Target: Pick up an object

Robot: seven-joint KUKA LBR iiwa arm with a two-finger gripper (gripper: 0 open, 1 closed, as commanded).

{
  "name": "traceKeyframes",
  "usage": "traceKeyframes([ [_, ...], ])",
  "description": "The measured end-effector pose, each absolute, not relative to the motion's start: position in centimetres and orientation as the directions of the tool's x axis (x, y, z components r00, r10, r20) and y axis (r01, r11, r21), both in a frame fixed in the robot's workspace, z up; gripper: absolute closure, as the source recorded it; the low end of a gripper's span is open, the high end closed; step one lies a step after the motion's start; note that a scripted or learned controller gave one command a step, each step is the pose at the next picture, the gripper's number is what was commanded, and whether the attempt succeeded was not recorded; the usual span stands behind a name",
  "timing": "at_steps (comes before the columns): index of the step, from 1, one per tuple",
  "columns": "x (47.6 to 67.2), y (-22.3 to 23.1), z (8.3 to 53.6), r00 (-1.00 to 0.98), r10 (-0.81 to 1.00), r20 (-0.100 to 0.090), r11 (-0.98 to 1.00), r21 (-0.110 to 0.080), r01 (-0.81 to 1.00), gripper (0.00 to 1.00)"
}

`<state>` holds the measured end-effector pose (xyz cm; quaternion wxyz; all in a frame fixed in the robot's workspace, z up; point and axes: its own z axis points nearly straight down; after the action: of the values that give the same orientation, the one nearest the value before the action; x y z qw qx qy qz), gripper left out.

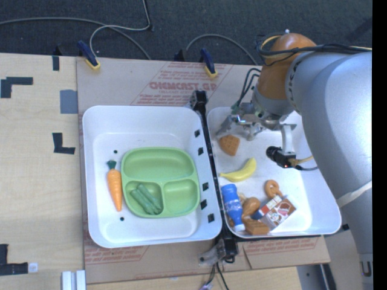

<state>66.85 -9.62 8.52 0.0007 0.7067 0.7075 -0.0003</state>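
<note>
Tool: the tool (237, 127) hangs low in the far part of the right bin (314, 213), just above a brown bread piece (229, 144); I cannot tell its state.
Right bin: banana (239, 171), blue bottle (230, 200), pretzel (272, 188).
Left bin: the left bin (97, 132) holds a green tray (160, 181) and a carrot (114, 188).

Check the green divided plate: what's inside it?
The green plate in the left bin holds green bean pods in its lower-left compartment. The plate hides the bin floor under it.
</note>
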Motion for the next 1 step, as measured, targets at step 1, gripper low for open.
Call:
traceKeyframes([
  [1, 66.34, -9.49, 8.53, -0.001, 1.000, -0.002, 0.001, 0.001, 1.000, 0.00],
])
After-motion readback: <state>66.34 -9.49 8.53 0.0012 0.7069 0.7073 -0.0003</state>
